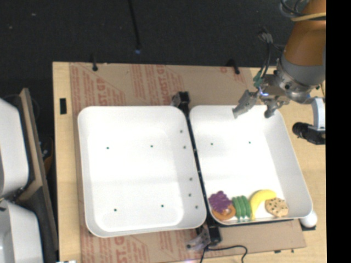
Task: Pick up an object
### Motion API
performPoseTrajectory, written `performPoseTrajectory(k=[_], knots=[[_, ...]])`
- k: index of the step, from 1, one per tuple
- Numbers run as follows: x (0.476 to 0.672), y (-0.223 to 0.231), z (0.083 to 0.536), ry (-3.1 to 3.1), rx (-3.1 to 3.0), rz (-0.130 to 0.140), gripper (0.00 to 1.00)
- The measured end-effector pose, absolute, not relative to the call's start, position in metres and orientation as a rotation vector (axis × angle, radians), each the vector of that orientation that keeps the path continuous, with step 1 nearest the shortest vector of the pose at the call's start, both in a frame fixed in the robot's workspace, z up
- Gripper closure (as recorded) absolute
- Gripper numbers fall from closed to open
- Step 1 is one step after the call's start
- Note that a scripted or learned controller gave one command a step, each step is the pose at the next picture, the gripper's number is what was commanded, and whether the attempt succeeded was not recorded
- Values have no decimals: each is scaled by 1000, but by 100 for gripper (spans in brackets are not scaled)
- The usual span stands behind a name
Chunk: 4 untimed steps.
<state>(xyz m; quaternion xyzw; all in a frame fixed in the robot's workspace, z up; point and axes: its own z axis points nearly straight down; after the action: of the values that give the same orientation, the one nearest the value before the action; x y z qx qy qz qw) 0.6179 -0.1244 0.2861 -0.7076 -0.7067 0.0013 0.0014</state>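
Along the near edge of the right bin [274, 147] lie several toy foods: purple grapes [220, 201] on an orange piece, a green vegetable [241, 207], a yellow banana [262, 197] and a chocolate-chip cookie [276, 206]. My gripper [254, 106] hangs over the far edge of the right bin, well away from the foods. Its two fingers are spread apart, open, with nothing between them.
The left bin [137, 169] sits beside the right one on a cardboard-covered bench [126, 84]. A black clamp [181, 99] stands at the far end between the bins. White equipment [13, 147] stands at the left edge. A cable [219, 251] lies near the front.
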Motion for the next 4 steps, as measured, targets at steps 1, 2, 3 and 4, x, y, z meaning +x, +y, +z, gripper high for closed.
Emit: performPoseTrajectory(k=[1, 2, 3, 4], knots=[[619, -124, 289, -2221, -2223, -1, 0], [626, -127, 243, -2219, -2221, 3, 0], [628, -128, 201, -2219, -2221, 4, 0], [620, -136, 150, -2218, -2221, 4, 0]])
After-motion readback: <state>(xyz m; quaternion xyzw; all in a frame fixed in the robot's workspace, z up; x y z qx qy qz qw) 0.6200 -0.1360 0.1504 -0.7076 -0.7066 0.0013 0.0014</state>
